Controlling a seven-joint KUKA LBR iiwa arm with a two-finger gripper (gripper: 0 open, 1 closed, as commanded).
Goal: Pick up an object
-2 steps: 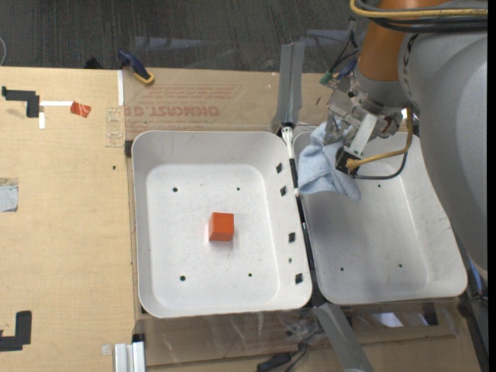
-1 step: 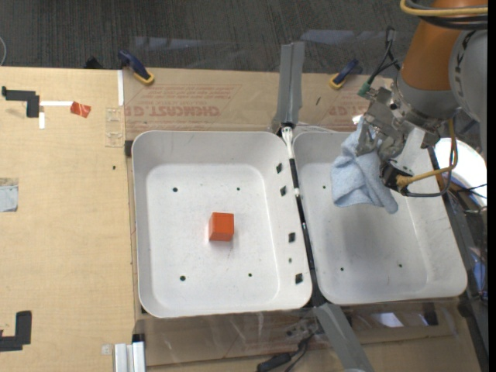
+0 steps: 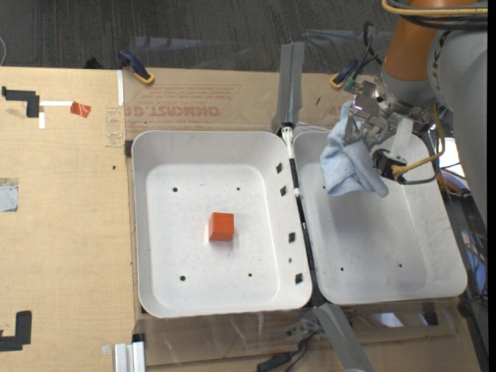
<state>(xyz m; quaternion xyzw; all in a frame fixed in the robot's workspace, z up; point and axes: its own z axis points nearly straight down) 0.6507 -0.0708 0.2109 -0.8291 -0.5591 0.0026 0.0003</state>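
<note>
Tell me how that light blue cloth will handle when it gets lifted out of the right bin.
The light blue cloth hangs in folds below the tool, so it is probably floppy and will droop. It looks thin, likely light for its size. A loose corner trails towards the right bin floor, so it may drag or snag on the rim.

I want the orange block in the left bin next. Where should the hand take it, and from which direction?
Come straight down from above and close on two opposite side faces of the block. It sits flat on the left bin floor, well away from every wall, so its sides look free and there is likely room for both fingers. Its edges lie nearly square to the bin, so little wrist turn should be needed.
</note>
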